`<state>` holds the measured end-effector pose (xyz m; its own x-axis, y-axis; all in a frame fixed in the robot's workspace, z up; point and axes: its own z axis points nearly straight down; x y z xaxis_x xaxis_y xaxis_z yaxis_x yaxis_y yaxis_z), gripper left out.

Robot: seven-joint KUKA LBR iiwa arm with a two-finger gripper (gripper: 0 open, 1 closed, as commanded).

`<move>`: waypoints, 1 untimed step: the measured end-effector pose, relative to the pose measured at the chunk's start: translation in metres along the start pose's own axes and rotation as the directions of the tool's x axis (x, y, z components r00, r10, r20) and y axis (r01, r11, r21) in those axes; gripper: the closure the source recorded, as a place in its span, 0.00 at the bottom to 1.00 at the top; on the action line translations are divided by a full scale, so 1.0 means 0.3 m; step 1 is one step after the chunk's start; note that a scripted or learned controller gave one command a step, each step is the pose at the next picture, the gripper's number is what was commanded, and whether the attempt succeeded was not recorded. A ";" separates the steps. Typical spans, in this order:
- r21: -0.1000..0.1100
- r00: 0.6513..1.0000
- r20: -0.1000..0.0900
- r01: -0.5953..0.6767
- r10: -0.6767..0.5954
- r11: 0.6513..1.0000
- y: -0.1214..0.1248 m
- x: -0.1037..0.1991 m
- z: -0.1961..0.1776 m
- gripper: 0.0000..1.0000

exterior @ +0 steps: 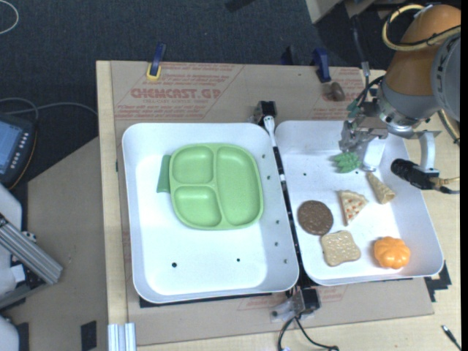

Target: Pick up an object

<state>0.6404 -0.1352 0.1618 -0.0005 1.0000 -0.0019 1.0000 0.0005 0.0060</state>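
So we're looking down at the two white bins on the bench. The left bin (146, 254) has a green divided plate (216, 185) sitting in it, three compartments, with a bit of darker green poking out from under its left edge.

The right bin (420, 218) is where all the little food pieces are. Up near the top there's a small green leafy piece (346, 161), and the gripper (357, 141) is right over it, coming in from the arm (417, 57) on the right. We honestly can't tell whether the gripper is clamped or spread apart, and we can't tell if it's actually touching the green piece or just hanging above it. From this angle they overlap and that's all we get.

The rest of the bin: a pale tan chunk (380, 188) just right of the green piece, a pizza slice (352, 205) below that, a round brown patty (315, 216) to its left, a slice of toast (341, 248) near the front, and an orange pepper-looking thing (391, 252) in the front right corner. They all lie apart from each other, though the toast and patty are pretty close.
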 end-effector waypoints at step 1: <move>-0.002 1.000 0.000 0.001 -0.001 1.000 0.016 0.029 -0.196 1.00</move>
<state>0.6448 -0.1263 0.2206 -0.0018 1.0000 -0.0020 1.0000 0.0018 0.0081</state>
